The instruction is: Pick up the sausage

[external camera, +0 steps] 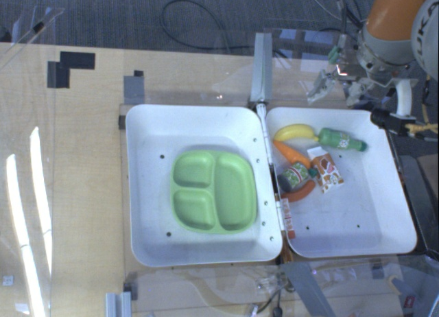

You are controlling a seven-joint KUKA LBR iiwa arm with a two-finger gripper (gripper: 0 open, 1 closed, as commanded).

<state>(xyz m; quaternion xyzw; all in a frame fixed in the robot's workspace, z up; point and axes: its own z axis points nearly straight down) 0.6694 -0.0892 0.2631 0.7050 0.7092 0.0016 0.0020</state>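
Pale wood worktop (75, 171), bearing two shallow white bins side by side.

Left bin (144, 130): one green divided plate (212, 191), three compartments, lying flat near the middle. Nothing else in this bin.

Right bin (370, 219): a small cluster against its left wall, the rest of the floor bare. Counted:
- one carrot (286, 151), orange, slanting from upper left to lower right;
- one banana (295, 132), yellow, at the top of the cluster, just above the carrot;
- one small red-and-green item (295, 174), kind not legible, lying over the sausage;
- one sausage (303, 191), reddish brown, lowest in the cluster; long axis runs from lower left up to the right, its upper edge partly covered by the red-and-green item, its right end touching the carton;
- one small carton (326, 169), red and white, tilted;
- one green bottle (341, 140), on its side, pointing right, beside the banana.

Arm: one, grey with orange band (401, 3), entering at the upper right. Pincer (334, 79): one, hanging beyond the far rim of the right bin, well apart from the cluster, nothing seen between its fingers; whether they stand apart or closed cannot be told at this size.

Governing relation: sausage lies toward the near side and slightly left of the pincer, with banana, bottle and carton between. Judgement: the approach likely calls for closing across the sausage's slanted axis, at its free lower-left end.
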